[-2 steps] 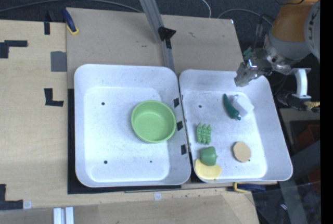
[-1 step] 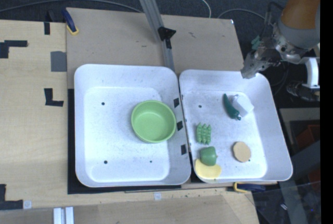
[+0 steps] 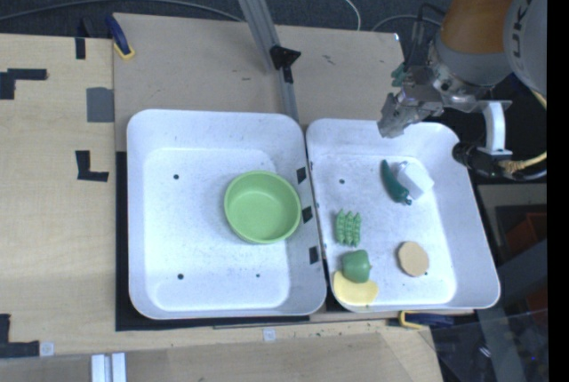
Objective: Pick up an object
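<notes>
Partial letters "UK" on the arm (image 3: 532, 11)

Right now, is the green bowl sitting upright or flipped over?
Upright. The green bowl rests in the left bin with its open mouth facing up, rim and hollow inside visible.

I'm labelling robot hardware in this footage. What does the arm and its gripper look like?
The arm is grey with a rounded orange band above the wrist. Thin dark cables loop over the band. The gripper is a small, grey metal assembly.
</notes>
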Tool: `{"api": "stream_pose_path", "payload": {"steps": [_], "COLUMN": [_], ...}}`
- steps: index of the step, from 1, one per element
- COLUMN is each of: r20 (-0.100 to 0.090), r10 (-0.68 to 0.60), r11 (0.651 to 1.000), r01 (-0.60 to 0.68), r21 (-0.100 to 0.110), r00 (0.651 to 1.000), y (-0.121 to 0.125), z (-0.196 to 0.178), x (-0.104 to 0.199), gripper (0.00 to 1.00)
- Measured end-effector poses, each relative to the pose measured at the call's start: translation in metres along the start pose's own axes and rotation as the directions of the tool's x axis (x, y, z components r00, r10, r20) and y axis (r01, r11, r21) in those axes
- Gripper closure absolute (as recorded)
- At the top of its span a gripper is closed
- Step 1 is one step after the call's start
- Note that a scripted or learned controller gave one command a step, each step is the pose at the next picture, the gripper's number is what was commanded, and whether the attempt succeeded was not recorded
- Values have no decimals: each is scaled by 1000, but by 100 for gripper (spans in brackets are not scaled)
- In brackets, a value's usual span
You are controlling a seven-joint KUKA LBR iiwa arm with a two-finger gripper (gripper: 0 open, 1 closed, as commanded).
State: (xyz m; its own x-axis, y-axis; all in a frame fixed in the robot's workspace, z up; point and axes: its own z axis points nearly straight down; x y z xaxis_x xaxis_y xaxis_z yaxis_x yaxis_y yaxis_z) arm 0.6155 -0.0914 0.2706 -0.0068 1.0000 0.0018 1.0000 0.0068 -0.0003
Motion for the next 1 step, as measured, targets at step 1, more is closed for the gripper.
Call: {"api": "stream_pose_path", "payload": {"steps": [1], "r20": [0], "r10": [-1], "r11": [1000], "r01": [1], "r21": [2], "r00": [1000], "y": [-5], "z": [2], "x": [62], "gripper": [100]}}
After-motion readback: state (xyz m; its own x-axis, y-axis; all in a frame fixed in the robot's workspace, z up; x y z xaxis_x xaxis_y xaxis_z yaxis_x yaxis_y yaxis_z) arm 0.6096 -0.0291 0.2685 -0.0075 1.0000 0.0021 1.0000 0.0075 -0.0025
